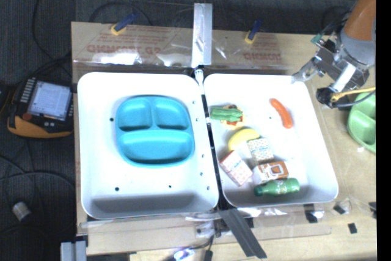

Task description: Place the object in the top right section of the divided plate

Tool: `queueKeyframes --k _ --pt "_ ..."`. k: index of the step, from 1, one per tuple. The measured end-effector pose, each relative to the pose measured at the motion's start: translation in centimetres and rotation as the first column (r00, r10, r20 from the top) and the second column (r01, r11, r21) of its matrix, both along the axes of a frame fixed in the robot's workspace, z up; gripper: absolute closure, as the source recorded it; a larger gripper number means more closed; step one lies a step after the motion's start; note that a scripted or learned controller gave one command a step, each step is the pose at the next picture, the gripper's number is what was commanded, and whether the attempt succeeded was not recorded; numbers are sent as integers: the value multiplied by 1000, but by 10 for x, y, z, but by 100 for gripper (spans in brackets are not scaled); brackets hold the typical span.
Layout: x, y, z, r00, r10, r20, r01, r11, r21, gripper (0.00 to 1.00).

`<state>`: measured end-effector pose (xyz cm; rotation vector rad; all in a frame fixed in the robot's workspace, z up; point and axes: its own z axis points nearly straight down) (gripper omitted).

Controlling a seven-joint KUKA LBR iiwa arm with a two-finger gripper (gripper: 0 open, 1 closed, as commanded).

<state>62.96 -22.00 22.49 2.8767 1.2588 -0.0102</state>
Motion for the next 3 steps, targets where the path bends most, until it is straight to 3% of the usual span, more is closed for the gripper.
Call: queueKeyframes --k 1,2,3 --pt "14 18 -5 813 -582 2 582 813 -1 0" --pt "-3 -5 -25 812 -584 1 584 812 -2 0" --pt "-18 -3 10 816 -578 1 578 816 2 0"
